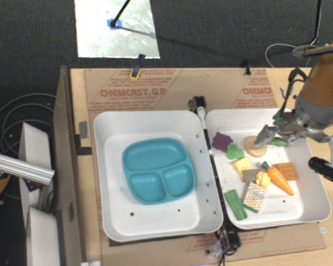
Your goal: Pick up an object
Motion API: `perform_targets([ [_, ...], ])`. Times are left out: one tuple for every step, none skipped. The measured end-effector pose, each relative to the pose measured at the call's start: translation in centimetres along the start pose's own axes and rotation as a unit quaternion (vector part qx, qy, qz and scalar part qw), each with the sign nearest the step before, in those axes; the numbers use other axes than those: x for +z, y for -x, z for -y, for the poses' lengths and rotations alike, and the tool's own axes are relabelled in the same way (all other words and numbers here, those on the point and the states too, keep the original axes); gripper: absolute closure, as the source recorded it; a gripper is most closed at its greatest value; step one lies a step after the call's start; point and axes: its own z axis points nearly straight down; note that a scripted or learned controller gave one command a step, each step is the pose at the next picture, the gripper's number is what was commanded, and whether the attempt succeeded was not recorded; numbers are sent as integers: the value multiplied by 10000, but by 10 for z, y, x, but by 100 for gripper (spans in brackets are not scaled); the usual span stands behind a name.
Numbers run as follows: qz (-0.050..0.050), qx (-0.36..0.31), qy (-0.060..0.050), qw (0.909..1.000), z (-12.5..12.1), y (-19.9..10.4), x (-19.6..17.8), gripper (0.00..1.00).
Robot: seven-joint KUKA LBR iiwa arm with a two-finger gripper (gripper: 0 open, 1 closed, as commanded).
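One blue tray [157, 171], perhaps ten toys [255, 176], one claw [264, 137]

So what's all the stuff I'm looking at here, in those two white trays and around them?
left bin: one, white, left half of bench
divided tray: one, teal, inside left bin
right bin: one, white, right half
purple piece: one, right bin, upper left
green leafy piece: one, below the purple
tan disc: one, beside gripper
yellow block: one, centre
carrot: one, orange
waffle: one, orange-brown
green stick: one, lower left
patterned packet: one
gripper: one, grey, over the disc
arm: one, from right
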Motion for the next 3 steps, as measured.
perform_targets([
  [5,13,3,10000,26,16,116,0],
  [22,-21,64,10000,-27,12,111,0],
  [5,8,7,10000,29,0,113,0],
])
